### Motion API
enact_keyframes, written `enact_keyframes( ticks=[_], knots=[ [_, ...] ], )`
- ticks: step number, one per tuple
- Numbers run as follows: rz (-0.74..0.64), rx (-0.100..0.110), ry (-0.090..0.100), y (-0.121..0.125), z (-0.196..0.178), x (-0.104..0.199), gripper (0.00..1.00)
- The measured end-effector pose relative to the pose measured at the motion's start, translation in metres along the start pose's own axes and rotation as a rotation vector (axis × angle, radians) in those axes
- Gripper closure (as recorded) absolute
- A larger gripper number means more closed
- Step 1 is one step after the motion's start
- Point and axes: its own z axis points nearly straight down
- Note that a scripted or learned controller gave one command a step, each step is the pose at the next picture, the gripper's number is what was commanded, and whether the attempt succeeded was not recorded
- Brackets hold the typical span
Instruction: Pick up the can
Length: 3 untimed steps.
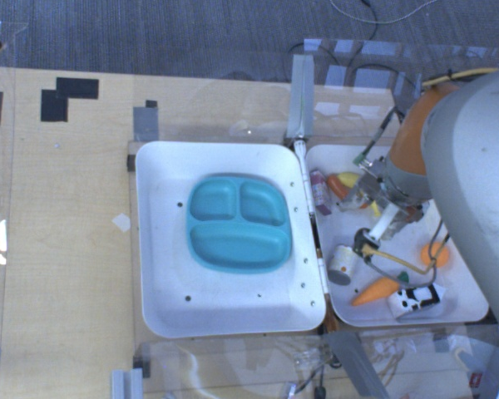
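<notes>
The can (pixel 343 263) lies in the right bin (pixel 461 304), close against its left wall and towards the near left corner. It reads as a short pale cylinder with a greyer end turned down and to the left. It seems to lie tipped rather than upright, its long axis running roughly from upper right to lower left, though the slant of the view leaves this uncertain. Its side shows no brand, label or lettering that can be read.

The gripper (pixel 370 199) hangs over the upper middle of the same bin, at the end of the grey arm (pixel 474 173) that comes in from the right. From the gripper the can lies down and to the left, nearer the bin's front edge and the wall between the bins; the two are near but apart. Whether the gripper is open or closed cannot be told, and nothing is seen held in it. Judging by this, the move ahead is a short shift towards that near left corner, followed by a descent.

An orange carrot (pixel 374 290) lies just beside the can to its lower right, with a black-and-white cow toy (pixel 416 299) beyond it. A yellow and red piece (pixel 343 181) and a pinkish bottle (pixel 318 188) sit near the bin's far left corner. The left bin (pixel 154 248) holds a blue divided plate (pixel 239 224).
</notes>
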Motion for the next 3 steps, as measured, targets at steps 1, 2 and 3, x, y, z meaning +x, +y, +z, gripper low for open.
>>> enact_keyframes(
  ticks=[1, 2, 3],
  knots=[
    [0.076, 0.004, -0.004, 0.077, 0.003, -0.022, 0.0],
    [-0.185, 0.016, -0.012, 0.062, 0.002, 0.028, 0.0],
    [0.001, 0.046, -0.019, 0.093, 0.003, -0.004, 0.0]
  ],
)
